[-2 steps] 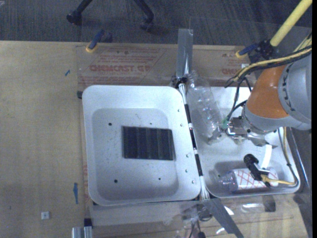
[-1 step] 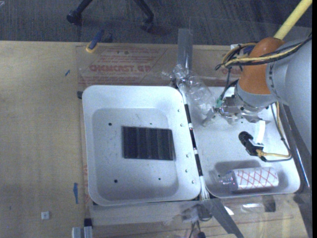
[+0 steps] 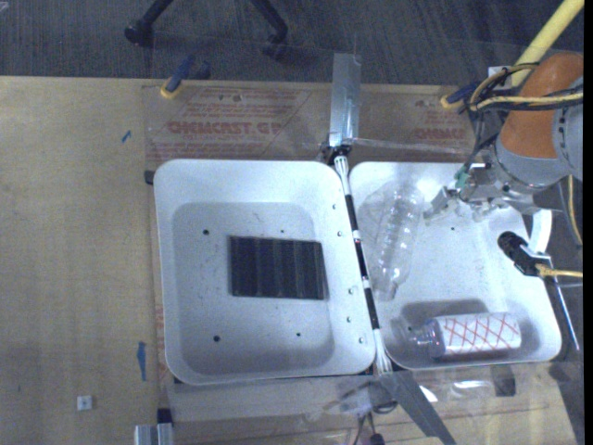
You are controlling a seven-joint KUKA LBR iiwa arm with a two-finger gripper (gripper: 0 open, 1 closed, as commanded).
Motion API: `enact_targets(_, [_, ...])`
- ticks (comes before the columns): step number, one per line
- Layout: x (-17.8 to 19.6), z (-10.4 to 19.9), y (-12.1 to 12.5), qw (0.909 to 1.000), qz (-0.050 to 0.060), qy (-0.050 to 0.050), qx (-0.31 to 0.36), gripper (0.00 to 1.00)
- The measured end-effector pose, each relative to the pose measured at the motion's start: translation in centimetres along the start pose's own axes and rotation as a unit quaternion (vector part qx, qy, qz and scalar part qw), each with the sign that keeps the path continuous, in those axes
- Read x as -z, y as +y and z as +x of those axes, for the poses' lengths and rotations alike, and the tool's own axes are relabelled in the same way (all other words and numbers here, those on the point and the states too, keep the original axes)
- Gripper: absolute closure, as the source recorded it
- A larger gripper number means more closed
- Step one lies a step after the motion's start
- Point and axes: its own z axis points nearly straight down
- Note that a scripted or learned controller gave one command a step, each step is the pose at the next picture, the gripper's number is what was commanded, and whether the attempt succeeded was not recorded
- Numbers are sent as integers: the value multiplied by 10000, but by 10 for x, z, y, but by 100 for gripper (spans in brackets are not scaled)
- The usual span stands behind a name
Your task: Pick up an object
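Note:
A clear plastic bottle (image 3: 393, 235) lies lengthwise in the left half of the right bin (image 3: 482, 248), close to the divider. A white bottle with a red lattice pattern (image 3: 471, 333) lies on its side along that bin's near wall. A black ribbed rectangular pad (image 3: 277, 267) rests flat in the middle of the left bin (image 3: 185, 248). My gripper (image 3: 451, 199) hangs over the far part of the right bin, just right of the clear bottle's top end. I see nothing held in it.
The arm, with its orange band (image 3: 540, 119), comes in over the right bin's far right corner. A metal bracket (image 3: 344, 100) stands behind the divider between the bins. A wooden bench (image 3: 74, 248) surrounds both bins.

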Motion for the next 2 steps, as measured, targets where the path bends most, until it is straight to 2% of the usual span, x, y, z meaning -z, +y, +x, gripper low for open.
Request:
enact_targets(1, [75, -46, -68, 9999, 12, 9, -161, 0])
enact_targets(2, [44, -26, -151, 10000, 15, 13, -63, 0])
